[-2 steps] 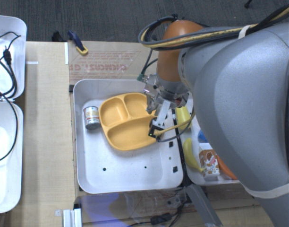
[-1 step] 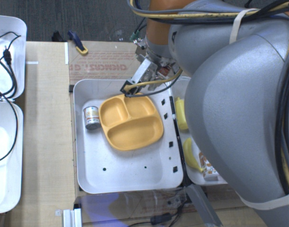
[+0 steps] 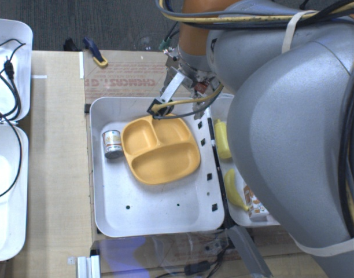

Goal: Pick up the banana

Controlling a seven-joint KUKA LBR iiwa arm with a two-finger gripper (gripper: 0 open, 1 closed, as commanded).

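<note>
A yellow banana (image 3: 234,190) lies in the right bin (image 3: 238,219), close to its left wall, partly hidden under the arm. Another yellow, rounded piece (image 3: 222,139) lies farther back along the same wall; I cannot tell what it is. My gripper (image 3: 195,89) hangs over the far edge where the two bins meet, above and behind the yellow pieces and apart from both. The big grey arm covers most of the right bin.
The left bin (image 3: 107,213) holds a yellow divided plate (image 3: 161,149) and a small silver can (image 3: 112,143) to its left. A small printed box (image 3: 255,207) lies next to the banana. Cardboard (image 3: 125,77) sits behind the bins.
</note>
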